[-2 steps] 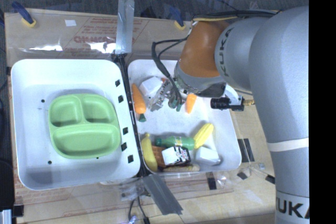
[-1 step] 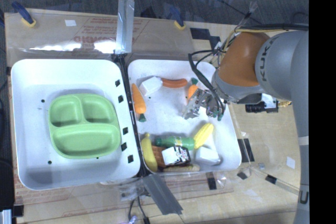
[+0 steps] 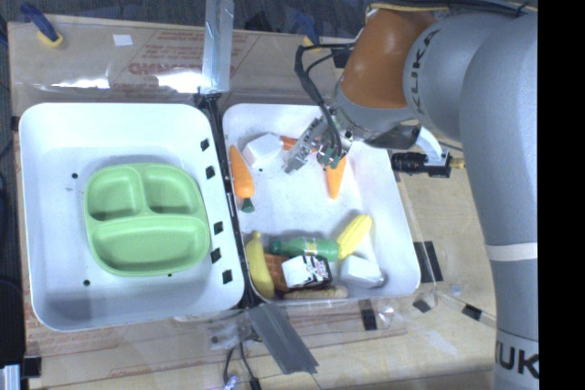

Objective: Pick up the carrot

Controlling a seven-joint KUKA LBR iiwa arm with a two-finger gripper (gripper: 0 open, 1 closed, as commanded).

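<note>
Seen from above at a slant, two shallow white bins sit side by side on a tabletop (image 3: 439, 224). The left bin (image 3: 37, 196) holds a green divided plate (image 3: 144, 216). The right bin (image 3: 402, 215) holds a scatter of toy foods.

A grey arm (image 3: 494, 87) with an orange band reaches in from the right and bends down over the upper part of the right bin. Its tool (image 3: 311, 146) hangs low over the bin's upper middle, metal fingers pointing down and to the left. Whether the fingers are apart or closed cannot be told, and nothing can be seen between them.

Two carrots lie in the right bin. One carrot (image 3: 335, 176) lies just right of and below the tool, its thick end close under the wrist and its tip pointing toward the bin's front; touching or not is unclear. The second carrot (image 3: 241, 176) lies along the bin's left wall, apart from the tool, on its lower left.

A white block (image 3: 260, 149) sits just left of the tool. At the front of the bin are a banana (image 3: 259, 265), a green bottle (image 3: 306, 246), a corn cob (image 3: 355, 235) and a small black-and-white box (image 3: 306, 270).
</note>
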